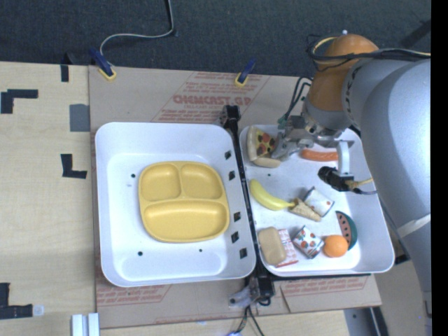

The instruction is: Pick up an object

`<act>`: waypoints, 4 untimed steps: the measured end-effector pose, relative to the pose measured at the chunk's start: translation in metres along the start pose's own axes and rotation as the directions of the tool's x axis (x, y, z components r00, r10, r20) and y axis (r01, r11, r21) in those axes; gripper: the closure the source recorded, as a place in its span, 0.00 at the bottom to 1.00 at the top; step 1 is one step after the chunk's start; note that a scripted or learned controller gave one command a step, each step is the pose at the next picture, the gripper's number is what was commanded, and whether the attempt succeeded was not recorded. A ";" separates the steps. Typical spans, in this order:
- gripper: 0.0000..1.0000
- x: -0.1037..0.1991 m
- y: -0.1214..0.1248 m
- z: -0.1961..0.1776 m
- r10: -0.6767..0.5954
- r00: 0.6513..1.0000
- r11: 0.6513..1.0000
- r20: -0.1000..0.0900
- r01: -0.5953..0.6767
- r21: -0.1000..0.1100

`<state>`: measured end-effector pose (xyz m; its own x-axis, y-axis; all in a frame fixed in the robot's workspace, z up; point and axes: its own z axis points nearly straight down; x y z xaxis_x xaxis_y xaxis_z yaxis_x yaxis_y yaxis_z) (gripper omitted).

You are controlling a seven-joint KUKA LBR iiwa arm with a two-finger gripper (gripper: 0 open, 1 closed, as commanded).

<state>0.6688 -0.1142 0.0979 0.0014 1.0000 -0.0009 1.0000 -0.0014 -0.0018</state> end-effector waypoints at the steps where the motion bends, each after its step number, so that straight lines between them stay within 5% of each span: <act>1: 0.00 0.000 0.000 0.000 0.000 1.000 1.000 0.001 0.000 0.001; 2: 0.00 0.010 0.000 0.008 0.000 1.000 1.000 0.011 0.000 -0.002; 3: 0.00 -0.025 0.002 0.010 -0.003 1.000 1.000 -0.001 0.003 -0.008; 4: 0.00 -0.006 0.001 0.010 -0.002 1.000 1.000 0.002 0.002 -0.007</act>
